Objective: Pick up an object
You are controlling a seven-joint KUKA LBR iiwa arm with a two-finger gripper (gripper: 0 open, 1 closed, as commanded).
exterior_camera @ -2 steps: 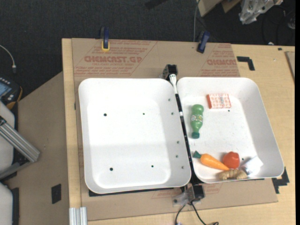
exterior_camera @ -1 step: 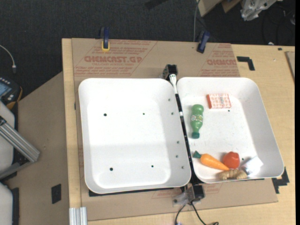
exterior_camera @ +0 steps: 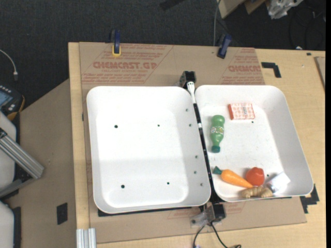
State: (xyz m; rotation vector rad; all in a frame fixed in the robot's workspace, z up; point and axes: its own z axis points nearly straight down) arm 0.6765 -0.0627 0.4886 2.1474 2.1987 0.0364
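claw (exterior_camera: pixel 283 3): high, fingers' state cannot be told | bottle (exterior_camera: pixel 216 133), carrot (exterior_camera: pixel 232 177), tomato (exterior_camera: pixel 254 175): far below it | risk: the crowded carrot and tomato may slip

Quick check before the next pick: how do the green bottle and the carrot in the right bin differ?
The bottle is green with a label; the carrot is orange with a green tip. The bottle lies near the bin's left wall, pointing up and down the view; the carrot lies slanted near the front edge. The bottle lies apart; the carrot sits beside a red toy. Both lie flat in the right bin.
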